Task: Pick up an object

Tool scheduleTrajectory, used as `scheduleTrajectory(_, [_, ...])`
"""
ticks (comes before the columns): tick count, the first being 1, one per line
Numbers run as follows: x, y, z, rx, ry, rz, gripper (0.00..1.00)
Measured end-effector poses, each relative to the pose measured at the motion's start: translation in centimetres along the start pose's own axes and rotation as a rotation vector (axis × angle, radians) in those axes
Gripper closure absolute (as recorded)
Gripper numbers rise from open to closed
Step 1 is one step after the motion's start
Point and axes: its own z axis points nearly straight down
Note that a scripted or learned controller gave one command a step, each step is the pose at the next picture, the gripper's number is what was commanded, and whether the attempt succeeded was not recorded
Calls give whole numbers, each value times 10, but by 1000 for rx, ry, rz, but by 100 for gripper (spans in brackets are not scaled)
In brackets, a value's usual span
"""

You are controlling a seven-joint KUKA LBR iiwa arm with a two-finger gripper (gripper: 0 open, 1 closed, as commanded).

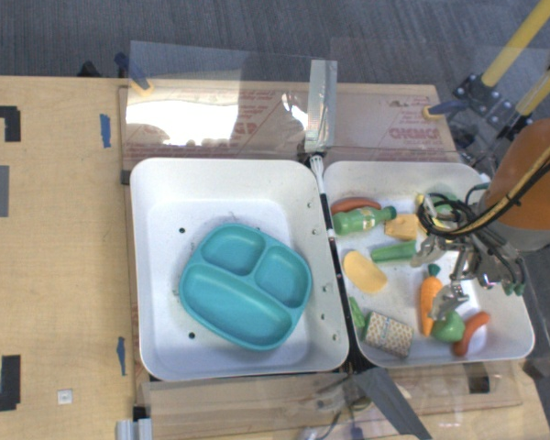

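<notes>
The right bin holds several toy foods: a green bottle, a red sausage, a yellow wedge, a green cucumber, a yellow oval piece, an orange carrot, a green pepper, a red and white piece and a patterned block. My gripper hangs low over the right half of this bin, just above the carrot and the green pepper. Cables and the wrist hide part of the bin's right side. Nothing is visibly held.
The left bin holds a teal divided plate. A clear plastic sheet and cardboard lie behind both bins. A yellow pole and black clamp stand at the back right. The arm's orange band overhangs the right bin's edge.
</notes>
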Motion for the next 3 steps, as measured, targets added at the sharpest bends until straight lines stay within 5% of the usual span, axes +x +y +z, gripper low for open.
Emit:
scheduleTrajectory(1, [16,11,31,5,-21,80,0])
scheduleTrajectory(2, [11,12,18,9,-37,77,100])
scheduleTrajectory(3, [12,12,19,8,-35,77,0])
